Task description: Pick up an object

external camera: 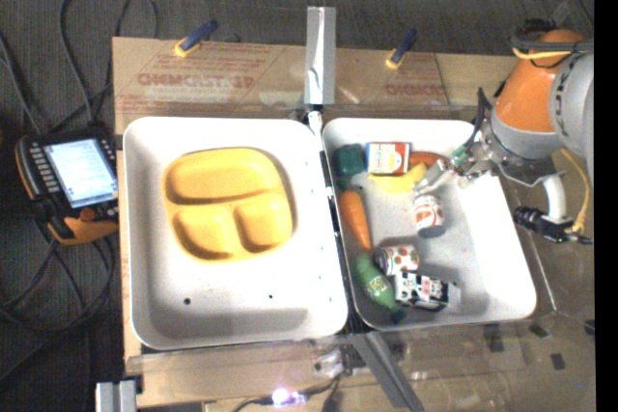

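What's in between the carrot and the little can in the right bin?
Nothing. In the camera view, the stretch between the carrot and the can is bare white floor of the right bin.

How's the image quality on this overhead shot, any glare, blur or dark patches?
Camera view: soft and grainy overall; small labels on the cartons are unreadable. The yellow tray looks blown out, its dividers faint. The tablet screen glows overexposed. The surrounding floor is dim, and the tool is slightly blurred.
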`<state>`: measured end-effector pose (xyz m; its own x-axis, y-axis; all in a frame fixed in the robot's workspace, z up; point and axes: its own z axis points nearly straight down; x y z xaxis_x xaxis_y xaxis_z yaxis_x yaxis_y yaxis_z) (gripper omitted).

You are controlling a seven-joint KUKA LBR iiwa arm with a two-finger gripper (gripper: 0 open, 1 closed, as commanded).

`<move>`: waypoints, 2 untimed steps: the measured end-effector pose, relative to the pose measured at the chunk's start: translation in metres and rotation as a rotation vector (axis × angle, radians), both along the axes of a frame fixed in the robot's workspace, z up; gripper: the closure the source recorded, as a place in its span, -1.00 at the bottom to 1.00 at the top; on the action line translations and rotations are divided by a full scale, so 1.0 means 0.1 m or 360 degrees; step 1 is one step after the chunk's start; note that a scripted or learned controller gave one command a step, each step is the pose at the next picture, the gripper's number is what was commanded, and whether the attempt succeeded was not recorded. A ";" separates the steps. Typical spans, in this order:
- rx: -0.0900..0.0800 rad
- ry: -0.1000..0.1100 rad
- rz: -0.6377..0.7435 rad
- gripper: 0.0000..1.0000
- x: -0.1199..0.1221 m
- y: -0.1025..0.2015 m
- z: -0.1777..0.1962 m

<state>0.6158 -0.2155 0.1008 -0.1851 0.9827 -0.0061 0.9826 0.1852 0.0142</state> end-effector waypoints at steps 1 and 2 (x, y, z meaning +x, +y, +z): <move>-0.0011 0.0070 -0.0056 -1.00 0.42 0.34 -0.14; -0.0005 0.0010 0.0022 -1.00 0.26 0.26 -0.11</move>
